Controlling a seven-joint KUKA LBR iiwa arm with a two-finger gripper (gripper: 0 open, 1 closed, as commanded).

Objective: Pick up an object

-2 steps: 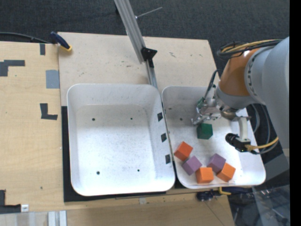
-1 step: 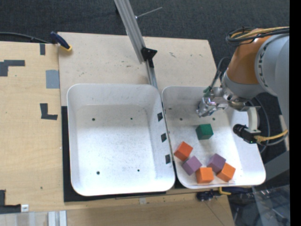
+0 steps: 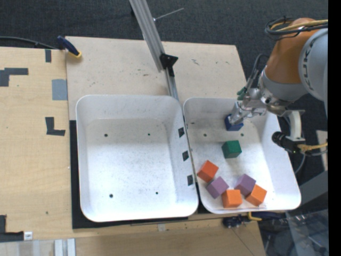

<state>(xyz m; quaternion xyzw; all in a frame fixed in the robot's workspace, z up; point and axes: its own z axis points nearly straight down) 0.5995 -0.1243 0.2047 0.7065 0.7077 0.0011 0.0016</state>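
My gripper (image 3: 236, 118) reaches down into the far part of the right bin (image 3: 277, 159), coming in from the right. A blue block (image 3: 233, 124) sits between its fingertips, and the gripper is shut on it; the fingers hide the block's top. A green cube (image 3: 232, 149) lies a little nearer on the bin floor. Toward the bin's front lie an orange cube (image 3: 208, 170), a purple cube (image 3: 217, 186), a second orange cube (image 3: 231, 198), another purple cube (image 3: 245, 184) and a third orange cube (image 3: 257, 194).
The left bin (image 3: 85, 143) stands beside the right one, sharing a middle wall (image 3: 184, 148). A slanted metal rail (image 3: 152, 31) runs down to the bins' far edge. The arm's cables (image 3: 290, 137) hang by the right bin's right wall.
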